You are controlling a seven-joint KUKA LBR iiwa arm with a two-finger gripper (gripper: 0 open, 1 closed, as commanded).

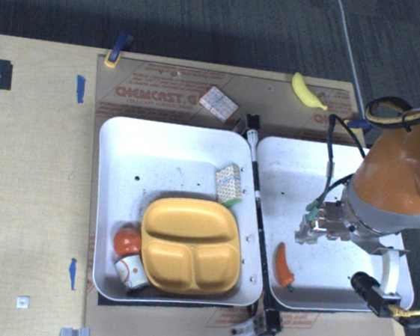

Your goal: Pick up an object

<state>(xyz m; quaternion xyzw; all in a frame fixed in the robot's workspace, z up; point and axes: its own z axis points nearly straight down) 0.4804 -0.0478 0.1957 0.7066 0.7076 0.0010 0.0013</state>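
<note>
Dark carpet lies behind the tabletop point(28, 180), where two white bins sit side by side on a brown board. Within the right bin point(375, 304) the hand point(316, 230) hovers above the floor, its state impossible to tell. An orange carrot-like object point(283, 264) lies near the hand, by the bin's front-left corner. Beside it, the left bin point(123, 135) holds a yellow divided tray point(190, 244), a small patterned packet point(228, 183) and an orange-and-white toy point(129, 256). A banana point(307, 92) rests on the board behind the bins.

A pale wooden bench point(18, 202) stands on dark grey carpet point(212, 13).
</note>
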